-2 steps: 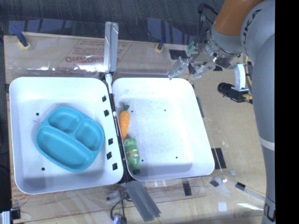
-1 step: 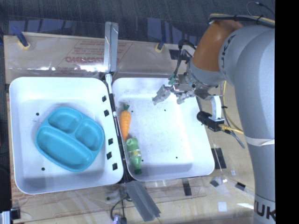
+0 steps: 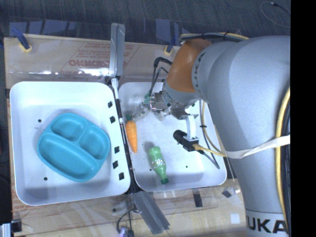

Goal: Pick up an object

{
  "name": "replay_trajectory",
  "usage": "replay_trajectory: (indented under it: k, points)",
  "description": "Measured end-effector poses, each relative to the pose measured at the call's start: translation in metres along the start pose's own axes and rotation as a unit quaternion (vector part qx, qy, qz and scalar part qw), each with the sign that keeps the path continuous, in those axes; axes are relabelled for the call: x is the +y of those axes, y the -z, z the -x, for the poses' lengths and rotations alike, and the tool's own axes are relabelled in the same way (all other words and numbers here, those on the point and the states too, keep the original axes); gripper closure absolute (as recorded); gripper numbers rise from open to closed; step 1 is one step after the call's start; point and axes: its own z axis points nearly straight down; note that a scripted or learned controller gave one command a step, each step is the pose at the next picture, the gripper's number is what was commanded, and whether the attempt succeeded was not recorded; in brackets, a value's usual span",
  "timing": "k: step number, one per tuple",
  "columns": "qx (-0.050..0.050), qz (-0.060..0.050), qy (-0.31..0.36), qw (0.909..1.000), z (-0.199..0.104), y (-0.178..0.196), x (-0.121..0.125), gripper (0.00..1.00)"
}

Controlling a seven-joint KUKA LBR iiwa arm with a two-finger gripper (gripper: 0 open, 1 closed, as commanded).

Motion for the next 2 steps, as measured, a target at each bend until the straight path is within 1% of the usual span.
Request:
replay_trajectory:
  k: [1,2]
  points:
    - [0.001,0.0,-0.001,1.0,-0.003,0.0,-0.105,0.0]
    - [0.001,0.001,0.0,1.0,-0.006,0.0,-0.143,0.0]
